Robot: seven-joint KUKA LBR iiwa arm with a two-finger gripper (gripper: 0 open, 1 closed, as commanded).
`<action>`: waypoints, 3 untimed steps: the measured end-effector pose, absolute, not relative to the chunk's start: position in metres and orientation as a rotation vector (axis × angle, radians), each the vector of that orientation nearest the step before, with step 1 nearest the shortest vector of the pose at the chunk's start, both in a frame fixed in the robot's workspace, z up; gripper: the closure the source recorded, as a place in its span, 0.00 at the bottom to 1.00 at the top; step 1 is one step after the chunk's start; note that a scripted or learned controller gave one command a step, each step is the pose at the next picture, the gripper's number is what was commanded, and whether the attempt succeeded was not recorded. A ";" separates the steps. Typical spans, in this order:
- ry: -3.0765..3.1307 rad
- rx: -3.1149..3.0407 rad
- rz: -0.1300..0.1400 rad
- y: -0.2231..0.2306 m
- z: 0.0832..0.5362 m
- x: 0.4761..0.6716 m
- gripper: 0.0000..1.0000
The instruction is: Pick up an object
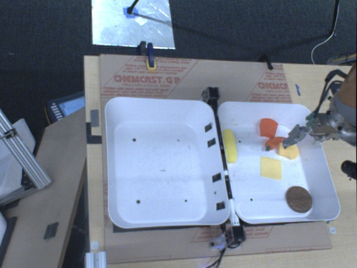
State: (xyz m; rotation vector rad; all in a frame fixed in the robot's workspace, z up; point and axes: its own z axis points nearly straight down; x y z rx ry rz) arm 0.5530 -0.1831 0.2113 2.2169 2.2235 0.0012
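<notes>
The right bin (321,202) holds a yellow corn-like piece (229,145) by its left wall, an orange piece (268,127), a small orange bit (272,143), a yellow flat square (271,168), a yellow chunk (289,152) and a brown round disc (299,199). My gripper (292,138) reaches in from the right over the bin's upper right part. Its fingers (294,133) hang just above the yellow chunk and beside the small orange bit, and look spread apart. I see nothing held between them.
The left bin (117,205) sits beside the right one, joined by a black hinge strip (220,155). A shiny metal sheet (133,15) lies beyond the bench. Cables (326,38) run at the top right. Aluminium framing (19,149) stands at the left.
</notes>
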 end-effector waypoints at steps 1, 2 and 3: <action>2.217 2.203 0.010 -0.208 0.318 0.597 0.00; 2.219 2.205 0.010 -0.207 0.410 0.599 0.00; 2.217 2.203 0.011 -0.206 0.523 0.606 0.00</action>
